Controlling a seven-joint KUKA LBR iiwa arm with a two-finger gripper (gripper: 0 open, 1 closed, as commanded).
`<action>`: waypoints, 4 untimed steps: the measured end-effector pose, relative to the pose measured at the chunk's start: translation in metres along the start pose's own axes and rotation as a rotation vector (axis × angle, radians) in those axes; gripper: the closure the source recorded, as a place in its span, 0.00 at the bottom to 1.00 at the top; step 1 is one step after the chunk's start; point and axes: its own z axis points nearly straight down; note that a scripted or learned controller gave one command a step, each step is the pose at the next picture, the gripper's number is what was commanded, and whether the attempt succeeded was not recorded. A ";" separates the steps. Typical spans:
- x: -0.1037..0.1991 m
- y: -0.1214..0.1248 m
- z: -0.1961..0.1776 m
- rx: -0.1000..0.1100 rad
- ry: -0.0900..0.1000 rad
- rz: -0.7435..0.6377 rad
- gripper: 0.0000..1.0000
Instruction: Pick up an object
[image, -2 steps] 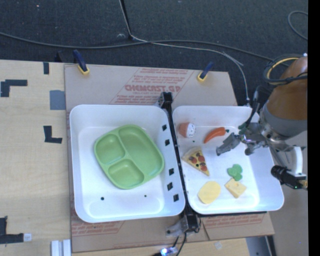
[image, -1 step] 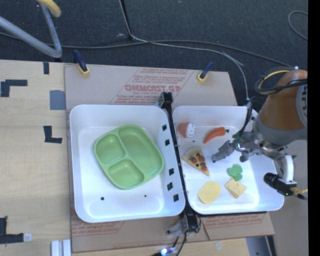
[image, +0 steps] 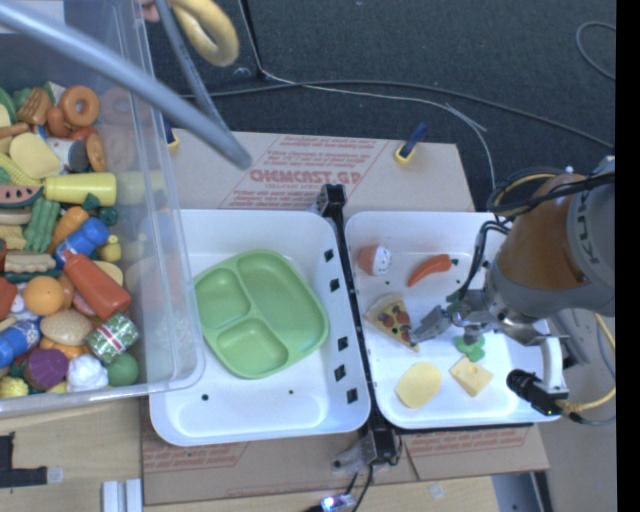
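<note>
Hovering low in the right bin, my claw sits spread beside the pizza slice, positioned to straddle it.

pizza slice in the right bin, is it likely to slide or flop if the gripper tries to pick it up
The pizza slice looks like a moulded toy, so probably stiff, not floppy. It lies flat and thin on the smooth right bin, so fingers may skid it rather than get under it. The gripper sits right beside it, so a nudge seems likely.
</note>
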 end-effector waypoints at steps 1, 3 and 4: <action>0.000 0.001 0.038 -0.009 -0.003 0.000 0.00; -0.011 0.004 -0.025 -0.011 -0.003 0.001 1.00; -0.008 0.003 -0.088 -0.014 -0.003 -0.001 1.00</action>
